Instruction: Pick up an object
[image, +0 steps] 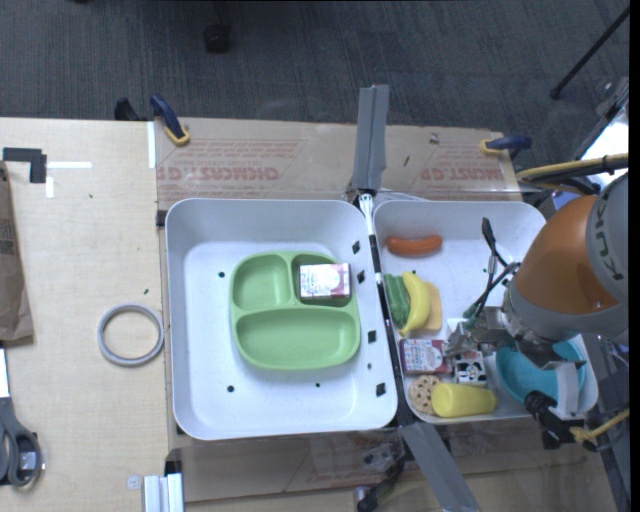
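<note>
Objects for picking lie in both white bins. On the bench to the far left rests a grey ring (131, 333). The left bin (190, 300) holds a green divided tray (290, 335), with a small pink-and-white carton (325, 282) sitting in its upper right compartment. In the right bin (455, 220) an orange sausage-shaped piece (414, 243) lies near the top, a banana (422, 304) beside something green (398, 296) sits along the left wall, and below these come a small pink packet (422, 353), a cookie (422, 395) and a yellow cylinder (463, 400). The gripper (468, 350) hangs low over the clutter just right of the packet; its state is too dark and crowded to tell, and a teal object (530, 368) sits beyond it.
</note>
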